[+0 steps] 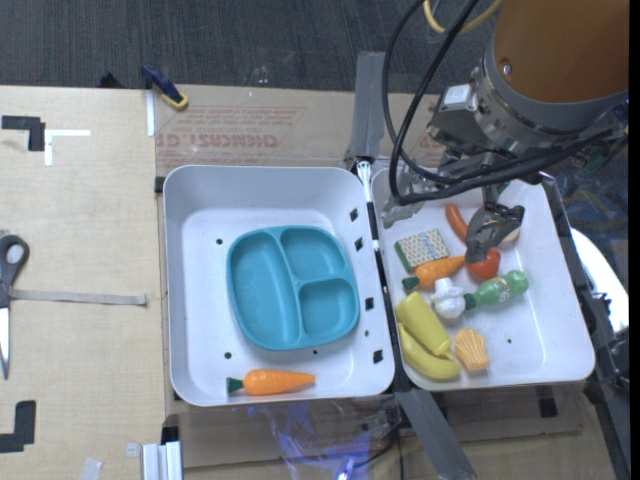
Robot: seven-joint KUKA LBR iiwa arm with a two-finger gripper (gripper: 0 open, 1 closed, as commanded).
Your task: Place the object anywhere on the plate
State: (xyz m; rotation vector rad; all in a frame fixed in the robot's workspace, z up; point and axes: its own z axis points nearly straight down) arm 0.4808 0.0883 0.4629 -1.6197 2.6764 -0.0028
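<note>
The teal divided plate lies in the left bin with nothing on it. An orange toy carrot rests by that bin's front wall, off the plate. My gripper hangs low over the back of the right bin. It is just above a red tomato-like toy and a pale beige piece, and partly hides both. I see nothing lifted clear of the bin floor.
The right bin also holds an orange sausage, a green-edged cracker, a small carrot, a green bottle, a white garlic, a yellow banana and a ridged orange shell. Scissors lie on the bench at far left.
</note>
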